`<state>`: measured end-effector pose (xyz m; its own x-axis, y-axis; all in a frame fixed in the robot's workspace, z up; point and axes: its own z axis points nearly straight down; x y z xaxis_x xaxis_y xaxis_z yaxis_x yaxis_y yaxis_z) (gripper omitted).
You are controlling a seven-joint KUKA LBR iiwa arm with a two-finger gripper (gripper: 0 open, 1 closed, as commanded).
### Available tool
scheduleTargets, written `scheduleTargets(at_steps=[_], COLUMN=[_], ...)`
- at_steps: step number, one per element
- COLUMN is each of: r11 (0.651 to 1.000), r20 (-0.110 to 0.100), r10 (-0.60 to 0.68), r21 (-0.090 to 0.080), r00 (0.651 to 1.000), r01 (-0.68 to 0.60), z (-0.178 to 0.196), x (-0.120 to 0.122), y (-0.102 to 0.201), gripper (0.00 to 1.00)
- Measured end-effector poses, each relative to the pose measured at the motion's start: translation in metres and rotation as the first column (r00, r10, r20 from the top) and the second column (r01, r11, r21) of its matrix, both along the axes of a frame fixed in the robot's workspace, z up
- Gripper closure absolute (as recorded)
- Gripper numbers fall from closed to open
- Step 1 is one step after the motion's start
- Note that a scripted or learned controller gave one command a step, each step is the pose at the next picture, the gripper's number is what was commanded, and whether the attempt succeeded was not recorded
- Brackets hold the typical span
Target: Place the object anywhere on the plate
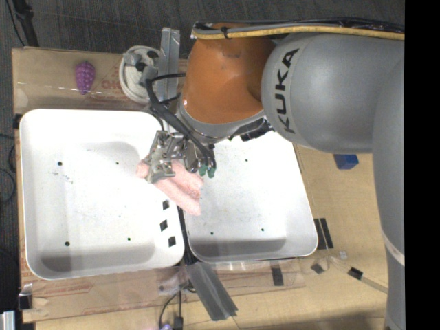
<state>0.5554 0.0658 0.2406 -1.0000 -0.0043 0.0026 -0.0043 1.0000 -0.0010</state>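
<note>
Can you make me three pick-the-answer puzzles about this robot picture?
1. Where is the pale pink soft object?
A. Across the seam where the two bins meet
B. On the brown bench
C. In the far left corner

2. What colour is the small knobbly object on the bench above the left white bin?
A. Green
B. Purple
C. Yellow

3. Where is the pincer?
A. Parked off the bench
B. Above the purple thing
C. Low, right over the pink object

Answers: A, it spans both rims; B, plainly purple; C, it sits directly above it.
</note>
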Motion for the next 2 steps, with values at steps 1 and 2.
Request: scheduleTargets(at_steps=[1,2], r11=[1.000,1.000], r20=[0.000,0.000], r10=[0.004,0.003], r21=[0.000,0.000], r00=[1.000,1.000], r01=[-0.004,-0.003], z=[-0.0055,-0.0053], x=[-0.0281,-0.0280], y=[0.0430,0.0427], gripper=[1.00,0.00])
